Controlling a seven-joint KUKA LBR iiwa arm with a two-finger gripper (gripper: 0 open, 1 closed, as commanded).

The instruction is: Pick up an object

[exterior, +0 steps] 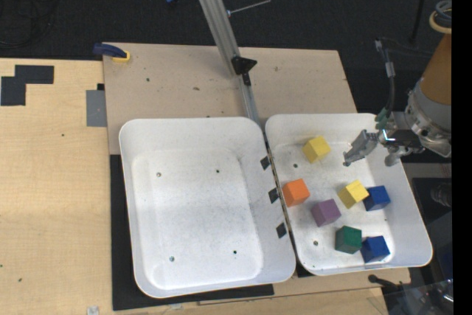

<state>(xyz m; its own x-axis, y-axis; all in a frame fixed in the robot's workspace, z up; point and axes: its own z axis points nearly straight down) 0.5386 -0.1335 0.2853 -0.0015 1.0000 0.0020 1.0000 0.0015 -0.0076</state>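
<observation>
Hanging over the right bin (413, 247) at the right of the frame, the gripper (372, 145) has its fingers spread with nothing between them. Seven small blocks lie below and left of it, the nearest being the yellow block (353, 192) touching a blue block (377, 197). The fingers could bump both and push them away, because they sit so close.

White bins (192, 277), faintly speckled. Cubes at right: two yellow (317, 148) (353, 193), orange (296, 192), purple (325, 212), green (348, 239), two blue (377, 198) (375, 248). Tan bench (44, 181), dark patches upper left.
</observation>
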